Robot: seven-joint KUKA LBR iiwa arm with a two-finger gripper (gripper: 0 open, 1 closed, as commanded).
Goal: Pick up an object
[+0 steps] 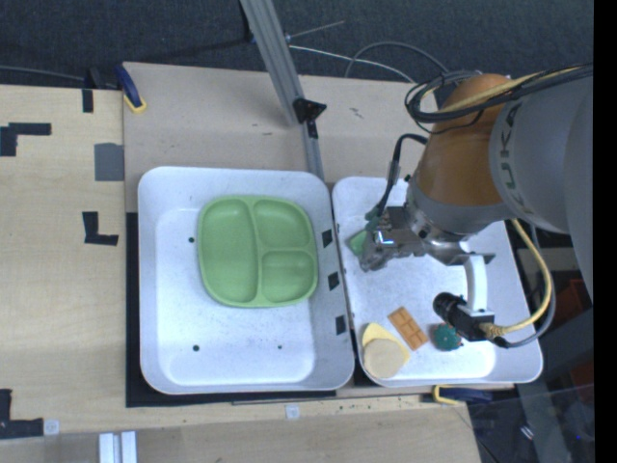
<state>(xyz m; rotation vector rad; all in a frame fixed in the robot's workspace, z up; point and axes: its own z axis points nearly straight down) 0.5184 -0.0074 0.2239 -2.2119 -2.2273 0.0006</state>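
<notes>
A pale wooden worktop carries two shallow white bins side by side, both speckled with dark flecks. The left bin holds a green divided plate in its upper half. Taking that plate as the landmark: the right bin lies just to its right, sharing a wall with the left bin. The gripper sits low inside the right bin, just right of the plate across that shared wall, with a small green object at its tip; whether the fingers are spread or pinching it cannot be told, since the wrist covers them. Lower right of the plate, near the right bin's front wall, lie a cream round piece, an orange waffle-textured block touching it, and a small teal ball further right.

Black tape marks dot the worktop to the left of the plate. Above it, a grey metal pole slants across the worktop's back edge onto dark blue carpet, where thin cables trail.
</notes>
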